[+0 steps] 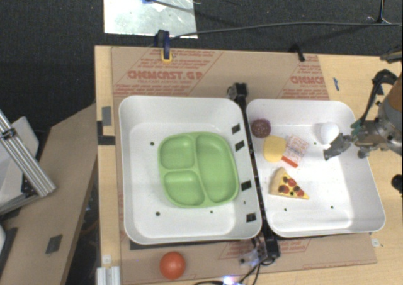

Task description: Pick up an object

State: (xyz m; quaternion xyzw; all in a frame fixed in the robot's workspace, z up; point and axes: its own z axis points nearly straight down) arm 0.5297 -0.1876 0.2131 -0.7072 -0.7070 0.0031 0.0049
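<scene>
While the gripper (335, 148) hovers low over the right bin (362, 214), its reach suggests an approach toward the white ball (327, 131) just beside it. Whether it is open or closed, I cannot tell. Pizza (288, 185) lies nearby.

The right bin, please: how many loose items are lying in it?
5: a dark red ball, a yellow piece, a clear packet, a white ball and a pizza slice.
</scene>
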